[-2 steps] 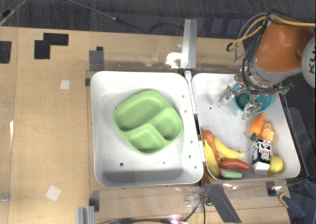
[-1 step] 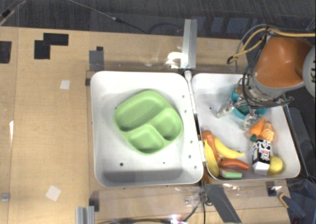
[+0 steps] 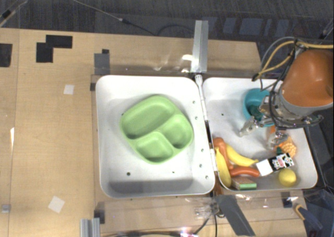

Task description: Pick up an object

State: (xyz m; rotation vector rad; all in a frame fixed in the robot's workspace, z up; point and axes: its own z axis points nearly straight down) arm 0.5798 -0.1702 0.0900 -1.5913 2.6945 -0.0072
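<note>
While I am watching from the overhead camera, the arm is reaching in from three o'clock and hanging over the right bin. Its gripper is sitting low over the bin's middle, with one pale finger slanting out toward eight o'clock and another part showing nearer the orange toy; I am seeing nothing between them, though I cannot tell whether they are spread or closed.

A teal cup-like object is lying just at the gripper's eleven o'clock, partly tucked under the wrist.

The clutter is gathering along the bin's six o'clock edge. A yellow banana is lying with its long axis running from ten o'clock to four o'clock, its curve bowing downward. An orange carrot-like piece is lying beneath it, roughly level, pointing toward three o'clock. A small green block is sitting just below that. A black-and-white box is lying tilted, its long axis rising toward two o'clock; its markings are too small for me to read. A yellow lemon-like ball is resting at its five o'clock, and a textured orange toy at its one o'clock.

The left bin is holding a green divided plate, turned askew.
</note>
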